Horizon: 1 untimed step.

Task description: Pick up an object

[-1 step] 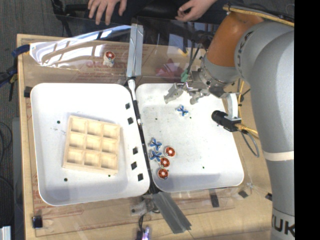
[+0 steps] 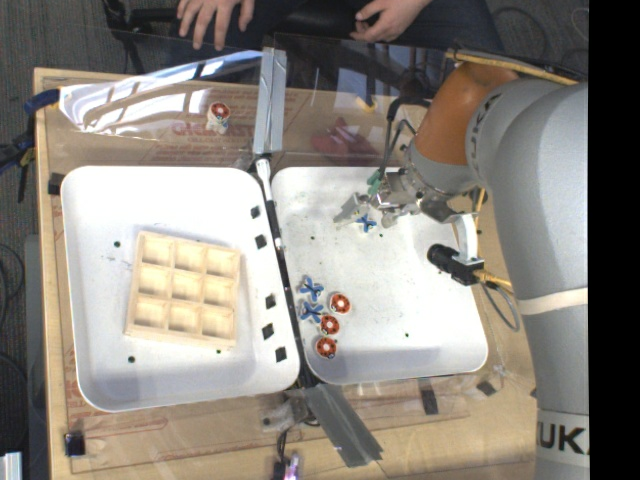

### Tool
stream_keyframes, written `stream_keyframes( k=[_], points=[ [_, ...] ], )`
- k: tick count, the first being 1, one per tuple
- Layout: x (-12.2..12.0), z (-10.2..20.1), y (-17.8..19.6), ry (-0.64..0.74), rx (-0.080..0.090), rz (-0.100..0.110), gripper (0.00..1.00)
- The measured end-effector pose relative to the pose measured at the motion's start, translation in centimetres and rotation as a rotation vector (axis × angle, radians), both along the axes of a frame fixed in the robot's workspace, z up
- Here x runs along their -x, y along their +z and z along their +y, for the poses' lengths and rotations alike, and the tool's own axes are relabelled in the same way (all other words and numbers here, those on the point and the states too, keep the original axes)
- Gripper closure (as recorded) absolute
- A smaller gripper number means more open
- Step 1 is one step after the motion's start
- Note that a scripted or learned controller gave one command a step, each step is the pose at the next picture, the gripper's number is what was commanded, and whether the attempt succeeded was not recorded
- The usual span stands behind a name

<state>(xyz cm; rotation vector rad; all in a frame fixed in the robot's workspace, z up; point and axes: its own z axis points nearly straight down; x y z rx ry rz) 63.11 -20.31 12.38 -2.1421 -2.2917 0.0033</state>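
Bright, even overhead light; glare streaks the clear panel (image 2: 150,103); focus slightly soft.

Small blue jack (image 2: 367,223), right bin's upper part, at hand (image 2: 362,208)

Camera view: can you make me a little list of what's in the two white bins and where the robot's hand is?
left bin: wooden tray with nine square pockets
right bin: blue jacks and three red-and-white rings near its lower left corner
another blue piece: right bin, upper middle, beside the gripper
gripper: low over the right bin's upper part
fingers: too small to tell
behind the bins: one more small red-and-white thing
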Motion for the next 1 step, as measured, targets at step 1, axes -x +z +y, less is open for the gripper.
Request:
stream_keyframes(
  k=[1],
  points=[
    [-2.71,-0.40,-3.11,0.160,0.002,-0.005,0.00]
  ],
)
